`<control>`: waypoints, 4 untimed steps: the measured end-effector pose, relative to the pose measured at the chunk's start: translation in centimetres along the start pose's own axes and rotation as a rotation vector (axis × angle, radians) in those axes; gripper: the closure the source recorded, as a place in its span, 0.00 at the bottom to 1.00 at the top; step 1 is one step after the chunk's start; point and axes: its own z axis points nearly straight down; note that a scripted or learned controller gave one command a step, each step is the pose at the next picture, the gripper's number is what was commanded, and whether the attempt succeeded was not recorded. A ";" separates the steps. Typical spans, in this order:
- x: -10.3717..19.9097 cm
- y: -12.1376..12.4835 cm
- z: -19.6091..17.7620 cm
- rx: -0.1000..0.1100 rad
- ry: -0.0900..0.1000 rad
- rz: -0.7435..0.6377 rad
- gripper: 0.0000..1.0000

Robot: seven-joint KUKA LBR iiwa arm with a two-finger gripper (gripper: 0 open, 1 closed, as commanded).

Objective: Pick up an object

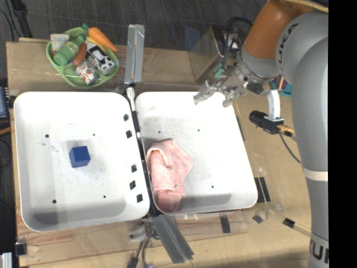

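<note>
A pink folded cloth (167, 172) lies in the right bin (223, 149), against its left wall near the front. A small blue cube (80, 156) sits in the left bin (33, 127), left of its middle. My gripper (214, 96) hangs over the far edge of the right bin, well behind and to the right of the cloth. Its two fingers (201, 96) stand apart with nothing between them.
A green bowl (62, 74) holding toy food, including a carrot (100, 37), stands on the bench behind the left bin. A grey divider bar (134, 54) rises between the bins at the back. The arm's grey body (312, 94) fills the right side.
</note>
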 end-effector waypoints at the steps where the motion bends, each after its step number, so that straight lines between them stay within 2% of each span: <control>1: 7.1 -1.8 13.0 0.002 0.000 0.067 0.00; 2: 7.1 -3.5 14.4 0.000 0.001 -0.098 0.00; 3: 3.5 -1.0 14.2 -0.005 -0.001 0.144 0.00; 4: 5.3 -6.3 14.4 -0.002 0.000 0.047 0.00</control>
